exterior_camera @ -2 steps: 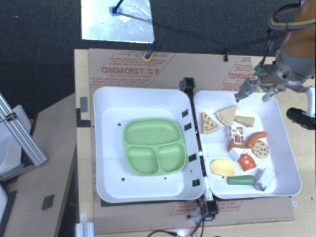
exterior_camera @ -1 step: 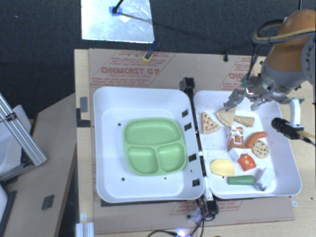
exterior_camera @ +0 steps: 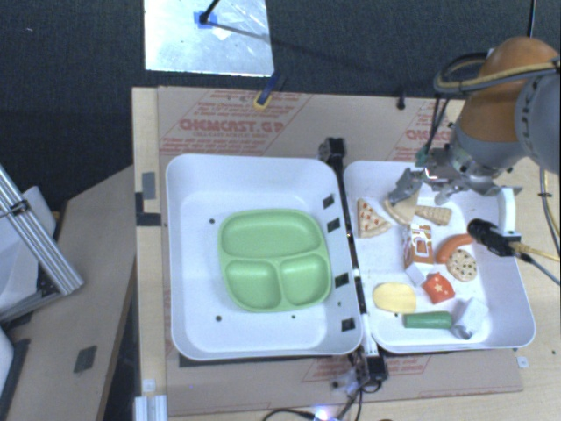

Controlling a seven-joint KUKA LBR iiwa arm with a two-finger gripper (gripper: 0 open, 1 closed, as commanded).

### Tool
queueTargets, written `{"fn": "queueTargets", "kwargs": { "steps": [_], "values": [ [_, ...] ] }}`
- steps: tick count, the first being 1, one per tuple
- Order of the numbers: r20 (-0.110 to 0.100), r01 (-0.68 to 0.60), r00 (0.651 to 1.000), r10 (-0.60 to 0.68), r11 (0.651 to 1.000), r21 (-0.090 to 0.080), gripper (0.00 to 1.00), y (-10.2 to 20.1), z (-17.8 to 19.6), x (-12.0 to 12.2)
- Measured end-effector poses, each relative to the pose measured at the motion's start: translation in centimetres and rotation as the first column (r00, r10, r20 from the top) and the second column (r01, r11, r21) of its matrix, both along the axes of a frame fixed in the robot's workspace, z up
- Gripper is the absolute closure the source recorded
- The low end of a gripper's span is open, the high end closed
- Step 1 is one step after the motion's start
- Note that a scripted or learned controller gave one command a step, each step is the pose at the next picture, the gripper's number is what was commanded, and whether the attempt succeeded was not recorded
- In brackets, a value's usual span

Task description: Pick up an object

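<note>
The pincer hangs spread over the right bin's far end; a tan cracker lies just below, maybe touching.

tray in left bin

bench bears left bin, right bin.

Toy foods crowd the right bin; the left bin's rim lies open around the green tray.
</note>
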State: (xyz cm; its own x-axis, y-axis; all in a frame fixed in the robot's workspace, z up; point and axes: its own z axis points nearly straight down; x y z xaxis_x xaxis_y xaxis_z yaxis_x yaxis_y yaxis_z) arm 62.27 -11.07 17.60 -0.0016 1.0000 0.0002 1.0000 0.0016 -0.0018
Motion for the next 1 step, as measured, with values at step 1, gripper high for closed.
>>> {"fn": "queueTargets", "kwargs": {
  "steps": [1],
  "values": [
    [-0.002, 0.001, 1.0, -0.001, 1.0, 0.0, 0.0, -0.72, -5.98, -0.15]
  ]
}}
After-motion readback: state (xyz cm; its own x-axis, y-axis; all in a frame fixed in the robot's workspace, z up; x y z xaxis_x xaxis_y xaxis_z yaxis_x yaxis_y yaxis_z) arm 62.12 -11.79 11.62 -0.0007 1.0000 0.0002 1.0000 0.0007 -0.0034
